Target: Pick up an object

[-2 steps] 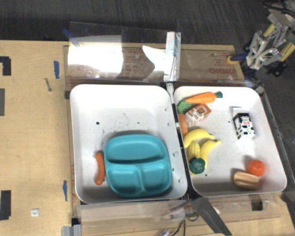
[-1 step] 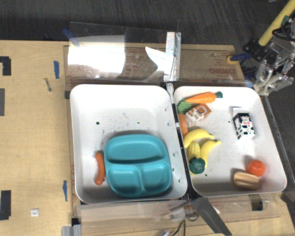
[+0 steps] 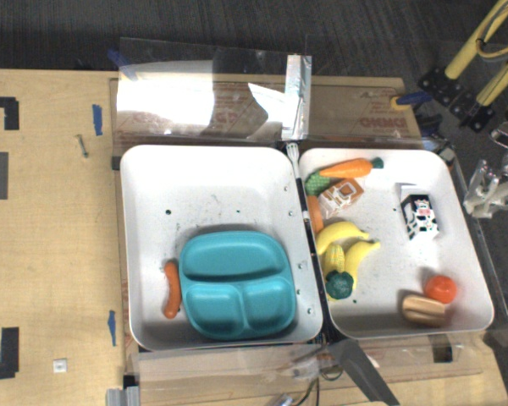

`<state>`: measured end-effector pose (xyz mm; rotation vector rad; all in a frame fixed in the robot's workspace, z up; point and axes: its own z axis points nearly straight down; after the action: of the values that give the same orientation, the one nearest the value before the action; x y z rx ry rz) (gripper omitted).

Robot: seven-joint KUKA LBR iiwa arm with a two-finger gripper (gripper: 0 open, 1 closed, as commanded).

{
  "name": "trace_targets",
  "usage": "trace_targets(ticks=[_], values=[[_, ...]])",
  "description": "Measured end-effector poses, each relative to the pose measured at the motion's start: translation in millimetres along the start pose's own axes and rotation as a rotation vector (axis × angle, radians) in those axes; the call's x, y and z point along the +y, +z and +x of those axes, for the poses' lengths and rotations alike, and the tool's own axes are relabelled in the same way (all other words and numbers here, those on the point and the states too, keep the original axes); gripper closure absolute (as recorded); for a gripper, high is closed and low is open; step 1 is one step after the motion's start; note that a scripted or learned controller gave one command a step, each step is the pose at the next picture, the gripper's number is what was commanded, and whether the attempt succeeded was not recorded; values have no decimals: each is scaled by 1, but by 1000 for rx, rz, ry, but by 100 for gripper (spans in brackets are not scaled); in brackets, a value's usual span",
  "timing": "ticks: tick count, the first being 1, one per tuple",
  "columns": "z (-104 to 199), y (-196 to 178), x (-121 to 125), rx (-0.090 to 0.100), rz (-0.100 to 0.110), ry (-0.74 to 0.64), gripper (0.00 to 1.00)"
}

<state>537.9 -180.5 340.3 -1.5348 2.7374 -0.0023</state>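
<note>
the tabletop [image 3: 42,227] carries two white bins side by side, so that things can be lifted out of either. the left bin [image 3: 212,176] holds a big teal divided tray [image 3: 235,284], with an orange sausage-like toy [image 3: 172,289] squeezed between it and the wall. the right bin [image 3: 381,320] has the small pieces, mostly crowded along the shared wall: bananas [image 3: 343,242], a carrot [image 3: 345,169], a green ball [image 3: 339,285]; an orange ball [image 3: 441,288] and bread roll [image 3: 424,309] lie in the near right corner. the jaws [image 3: 484,194] hang off past the right bin's rim, well apart from everything; i cannot tell whether they're apart or together.
</note>
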Motion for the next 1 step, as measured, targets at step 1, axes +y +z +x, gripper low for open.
trace_targets(ticks=[1], values=[[-10, 19, -69, -3, 0, -103, 100]])
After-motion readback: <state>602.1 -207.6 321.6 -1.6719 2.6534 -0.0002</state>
